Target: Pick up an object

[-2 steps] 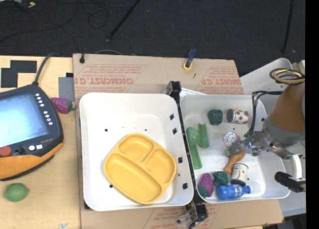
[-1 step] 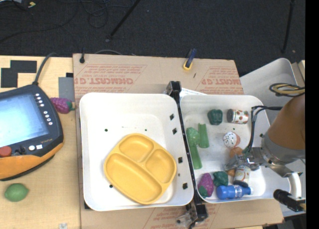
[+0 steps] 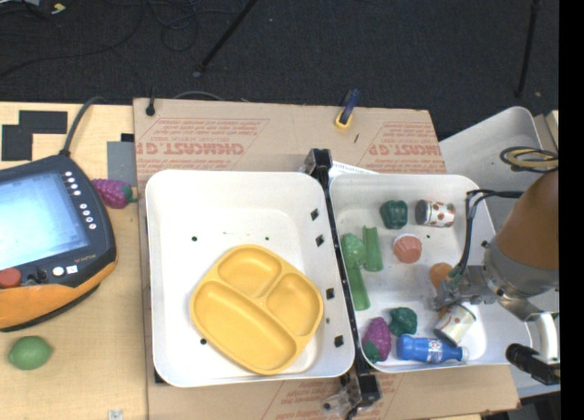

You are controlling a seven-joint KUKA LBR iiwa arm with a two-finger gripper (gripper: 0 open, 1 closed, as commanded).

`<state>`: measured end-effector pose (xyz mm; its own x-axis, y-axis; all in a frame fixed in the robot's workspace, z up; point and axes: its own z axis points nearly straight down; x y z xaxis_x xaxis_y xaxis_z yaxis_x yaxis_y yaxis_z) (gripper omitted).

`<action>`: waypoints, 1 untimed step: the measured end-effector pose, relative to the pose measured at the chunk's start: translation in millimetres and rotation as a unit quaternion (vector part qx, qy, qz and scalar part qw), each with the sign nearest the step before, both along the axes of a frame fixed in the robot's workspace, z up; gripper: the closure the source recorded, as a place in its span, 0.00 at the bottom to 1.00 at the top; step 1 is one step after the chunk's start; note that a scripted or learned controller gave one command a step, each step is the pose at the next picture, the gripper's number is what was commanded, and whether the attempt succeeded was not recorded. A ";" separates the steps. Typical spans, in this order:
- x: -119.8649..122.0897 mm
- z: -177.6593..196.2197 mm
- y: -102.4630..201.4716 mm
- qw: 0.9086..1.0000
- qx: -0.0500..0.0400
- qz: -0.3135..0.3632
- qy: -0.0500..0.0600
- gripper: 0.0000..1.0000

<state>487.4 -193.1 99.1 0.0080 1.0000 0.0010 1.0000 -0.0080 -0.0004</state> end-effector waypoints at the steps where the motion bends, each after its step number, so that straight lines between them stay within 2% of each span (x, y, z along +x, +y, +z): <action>1: 45.6 -11.8 -22.3 1.000 -0.001 0.003 0.000 1.00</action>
